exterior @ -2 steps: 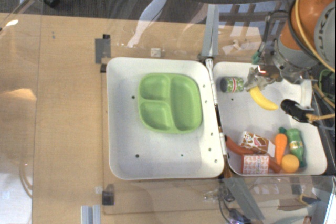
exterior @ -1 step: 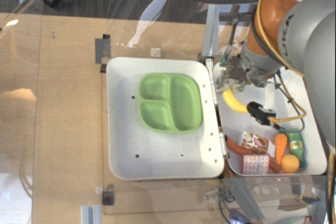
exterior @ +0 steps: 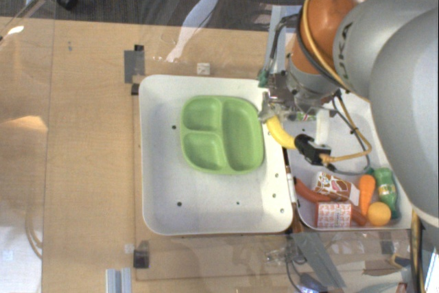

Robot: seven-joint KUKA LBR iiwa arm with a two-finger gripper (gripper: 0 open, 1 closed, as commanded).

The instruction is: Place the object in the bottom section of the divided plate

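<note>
A green divided plate [exterior: 223,134] is seen lying in the left white bin [exterior: 164,195], toward its upper right part, with two smaller sections on its left side and one long section on its right. The grey arm [exterior: 391,58], with its orange band [exterior: 322,14], is seen reaching in from the right, and its gripper [exterior: 273,110] is placed over the border between the two bins, just beside the plate's right edge. A yellow banana [exterior: 280,134] is seen directly under the gripper, slanting down and to the right across the dividing rims, its upper end at the fingers. Whether the banana is truly clamped, and how far the fingers are spread, cannot be told, since the wrist covers them from above. The banana is seen outside the plate, close to its right rim. In the right white bin [exterior: 309,216], several other things are gathered near the lower end: a carrot [exterior: 367,192], an orange fruit [exterior: 378,214], a green item [exterior: 385,185], a red sausage-like piece [exterior: 312,192] and two small printed cartons [exterior: 334,206]. Both bins are borne by a light wooden worktop [exterior: 75,147].
</note>
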